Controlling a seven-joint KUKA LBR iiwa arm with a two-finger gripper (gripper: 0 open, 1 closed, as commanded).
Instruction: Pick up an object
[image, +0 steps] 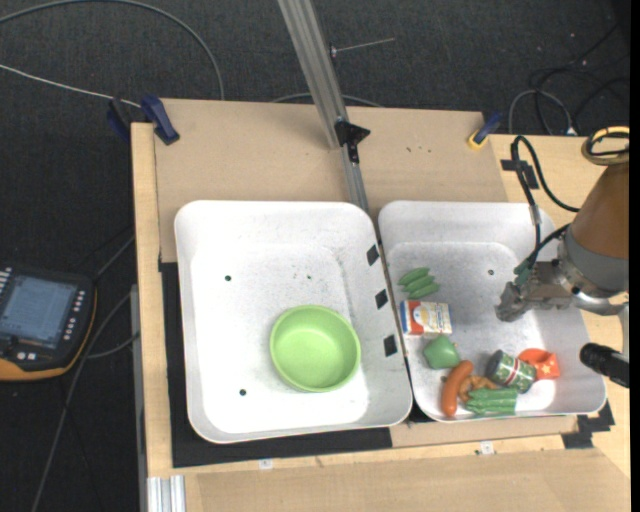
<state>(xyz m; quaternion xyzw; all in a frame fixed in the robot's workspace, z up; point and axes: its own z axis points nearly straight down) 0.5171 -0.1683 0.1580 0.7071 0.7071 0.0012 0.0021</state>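
Grey metal gripper (515, 300) hung over the right bin (450, 225), toward its right side; whether its fingers stood apart or together could not be told, and nothing showed between them. Bare white floor lay under and to the left of it, up to the far wall.

Objects, all in the near half of the right bin:
- green pod-shaped toy (417, 281), near the dividing edge;
- small red-and-white carton (426, 318), just below the pod;
- green pepper-like piece (441, 352), touching the carton's lower corner;
- orange-red sausage (456, 386), by the near rim;
- green bean bundle (492, 401), beside the sausage at the near rim;
- dark tin with green label (512, 370), lying tilted;
- orange piece (541, 363), touching the tin.

Left bin (215, 240): one green bowl (315, 347), upright, near the front; the remaining floor was open.
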